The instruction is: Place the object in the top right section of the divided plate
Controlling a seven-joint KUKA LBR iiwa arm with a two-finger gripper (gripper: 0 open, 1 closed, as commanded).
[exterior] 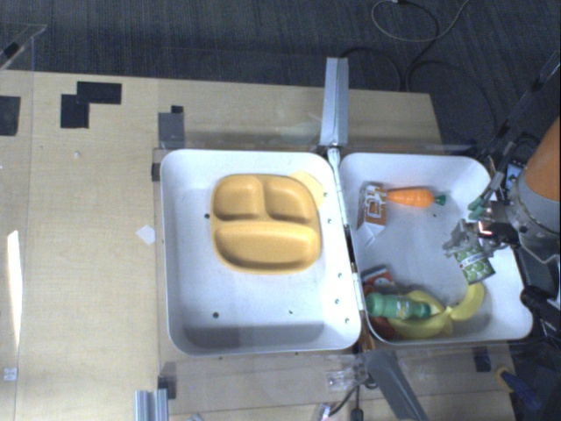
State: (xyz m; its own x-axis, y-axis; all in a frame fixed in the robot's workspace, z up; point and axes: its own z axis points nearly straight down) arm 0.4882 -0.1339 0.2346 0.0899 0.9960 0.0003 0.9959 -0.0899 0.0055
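Pale wood surface [96, 235], two white bins | yellow divided plate [266, 221] in left bin [184, 253] | tool [473, 239] over right bin [421, 235], clamped on small green packet [476, 267] | we judge it light, crinkly; grip mid-body

The arm [539, 178] is cut off by the right edge, and the green bottle [392, 306] lies partly hidden under the banana [443, 316].

Yellow divided plate [266, 222] sat mid left bin [188, 323]; carrot [409, 198], banana [443, 316], green bottle [394, 306] lay in right bin [412, 244]; gripper [473, 239] hung near right edge.
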